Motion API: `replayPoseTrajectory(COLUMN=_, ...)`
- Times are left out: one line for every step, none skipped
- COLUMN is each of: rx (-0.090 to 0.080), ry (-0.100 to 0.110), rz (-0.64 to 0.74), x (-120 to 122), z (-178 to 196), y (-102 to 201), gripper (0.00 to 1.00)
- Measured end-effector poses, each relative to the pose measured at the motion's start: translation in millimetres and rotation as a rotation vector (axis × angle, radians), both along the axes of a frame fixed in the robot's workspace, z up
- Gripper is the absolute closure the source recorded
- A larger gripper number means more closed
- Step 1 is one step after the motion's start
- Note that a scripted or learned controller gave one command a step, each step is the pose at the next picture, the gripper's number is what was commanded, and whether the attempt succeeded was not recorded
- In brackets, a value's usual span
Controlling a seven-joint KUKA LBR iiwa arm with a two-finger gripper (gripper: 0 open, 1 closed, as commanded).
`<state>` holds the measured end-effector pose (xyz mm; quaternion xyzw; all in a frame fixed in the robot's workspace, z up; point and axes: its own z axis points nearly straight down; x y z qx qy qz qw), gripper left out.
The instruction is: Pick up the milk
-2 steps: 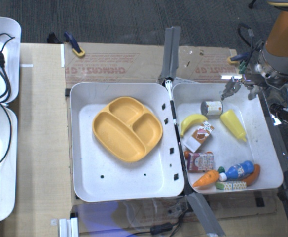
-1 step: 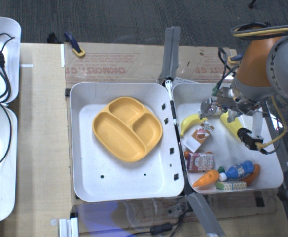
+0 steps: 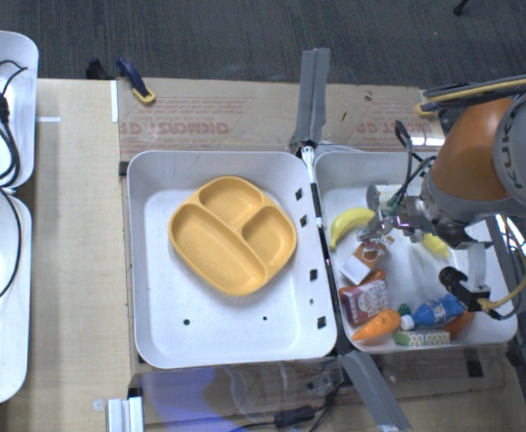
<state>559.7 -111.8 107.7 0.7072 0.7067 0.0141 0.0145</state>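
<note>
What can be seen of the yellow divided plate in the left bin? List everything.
The yellow plate is a rounded-square tray in mustard yellow, with a matte look like plastic. Raised ridges split it into three wells: one large at the lower left and two smaller at the top and right. It lies flat, right way up, turned cornerwise to the bin walls. It sits on the white floor of the left bin, in the upper middle, apart from every wall.

You can make out faint red mirrored print on the cardboard (image 3: pixel 245 115) behind the bins; its letters are too blurred to read.
</note>
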Motion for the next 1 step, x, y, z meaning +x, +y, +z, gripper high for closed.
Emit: replayPoseTrajectory(rx=0.0, ry=0.001, rz=0.0, x=-0.2, z=-0.2, y=0.0, gripper=0.0)
